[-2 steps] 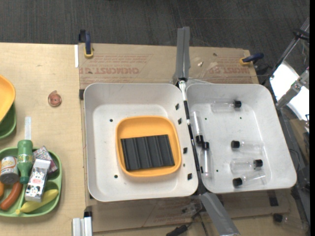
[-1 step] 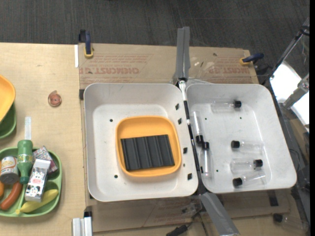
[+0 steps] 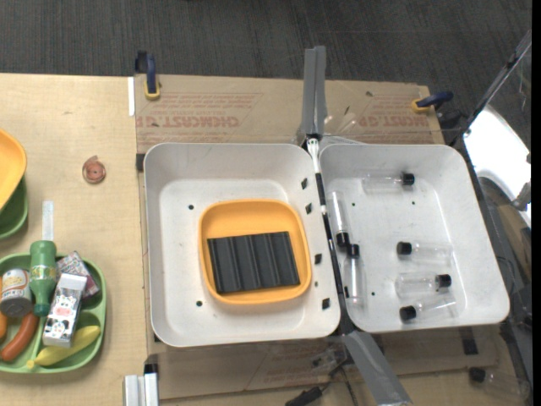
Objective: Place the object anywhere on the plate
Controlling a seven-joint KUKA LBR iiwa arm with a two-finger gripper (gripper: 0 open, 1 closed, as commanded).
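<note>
Orange plate (image 3: 254,214) in the left bin (image 3: 169,184) already carries a dark ribbed block (image 3: 253,260) flat at its centre, so I judge placement done, though I cannot tell my tool's state.

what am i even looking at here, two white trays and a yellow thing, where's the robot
This is one camera fixed above a workbench, looking down at a slant. Two shallow white bins sit side by side. The left bin holds an orange plate with a dark ribbed block lying on it. The right bin holds several small clear vials with black caps, and another clear tube lies by the divider. The job is to put an object onto the plate. On the wooden table at far left is a green plate of toy food, which isn't part of the job.
</note>
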